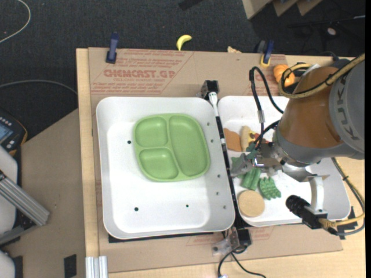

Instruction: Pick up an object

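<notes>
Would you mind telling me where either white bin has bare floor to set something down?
The left white bin has bare floor all round the green divided plate, widest along its near edge. The right white bin is crowded at its left: green toys, a tan disc, the arm's pincer.

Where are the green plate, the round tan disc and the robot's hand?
Green plate [171, 147]: camera view, on the ridge where its three compartments meet.
Tan disc [251, 203]: camera view, middle of its flat top.
Hand [250, 162]: camera view, at the fingertips, above the green toys.
</notes>
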You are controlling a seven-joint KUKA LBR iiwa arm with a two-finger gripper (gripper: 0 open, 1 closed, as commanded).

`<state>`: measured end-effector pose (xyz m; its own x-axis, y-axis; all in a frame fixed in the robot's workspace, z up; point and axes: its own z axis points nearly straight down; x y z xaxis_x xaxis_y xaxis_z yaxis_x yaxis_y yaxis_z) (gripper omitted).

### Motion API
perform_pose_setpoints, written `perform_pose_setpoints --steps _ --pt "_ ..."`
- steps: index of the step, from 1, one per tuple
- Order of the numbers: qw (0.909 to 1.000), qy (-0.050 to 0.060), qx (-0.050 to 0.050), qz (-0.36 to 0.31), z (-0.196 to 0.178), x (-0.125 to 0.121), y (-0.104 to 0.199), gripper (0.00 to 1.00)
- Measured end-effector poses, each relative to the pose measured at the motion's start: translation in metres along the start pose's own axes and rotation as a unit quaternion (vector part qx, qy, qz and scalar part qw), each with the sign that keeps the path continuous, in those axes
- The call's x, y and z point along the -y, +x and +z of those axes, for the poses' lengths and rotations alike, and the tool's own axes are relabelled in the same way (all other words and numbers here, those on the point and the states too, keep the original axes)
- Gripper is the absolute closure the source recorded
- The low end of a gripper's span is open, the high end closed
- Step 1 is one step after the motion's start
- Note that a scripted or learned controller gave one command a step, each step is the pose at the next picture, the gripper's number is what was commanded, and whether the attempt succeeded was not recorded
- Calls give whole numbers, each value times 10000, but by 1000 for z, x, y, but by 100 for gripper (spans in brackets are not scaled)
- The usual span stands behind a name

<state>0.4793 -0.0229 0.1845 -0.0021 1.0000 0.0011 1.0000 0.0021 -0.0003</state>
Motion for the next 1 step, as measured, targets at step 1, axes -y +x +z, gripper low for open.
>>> perform_pose_setpoints --steps 1 --pt "10000 -17 8 14 -10 -1 -1 100"
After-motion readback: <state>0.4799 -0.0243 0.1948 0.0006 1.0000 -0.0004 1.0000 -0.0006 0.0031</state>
